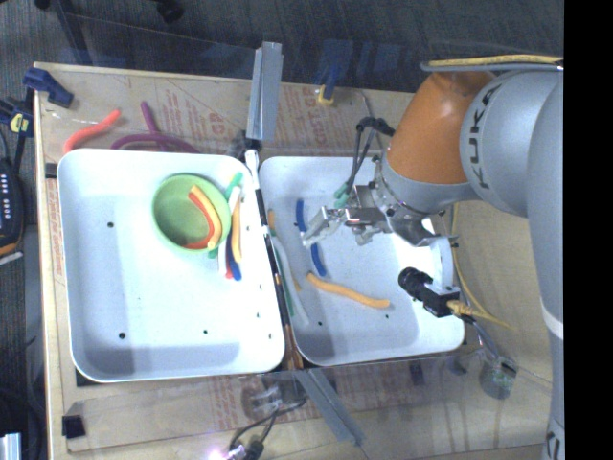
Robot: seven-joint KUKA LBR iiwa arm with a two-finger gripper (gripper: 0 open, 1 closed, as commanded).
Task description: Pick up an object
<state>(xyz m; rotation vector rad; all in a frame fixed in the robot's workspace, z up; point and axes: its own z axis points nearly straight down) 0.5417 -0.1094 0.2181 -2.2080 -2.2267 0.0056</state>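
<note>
Orange strip [350, 293] flat in right bin [431, 338]; just below gripper [316, 230]

cam: single fixed overhead, tilted down | range: mid, whole bench [192, 401] in frame | covers: left bin [96, 286] and right bin [383, 338] side by side | arm [498, 132] enters from view right, near lens

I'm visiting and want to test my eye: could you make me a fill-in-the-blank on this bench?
The green bowl sits in the ____ bin.
The long orange strip lies in the ____ bin.
The gripper hangs over the ____ bin.
The band above the arm's wrist is ____.

Missing words: left; right; right; orange
</note>
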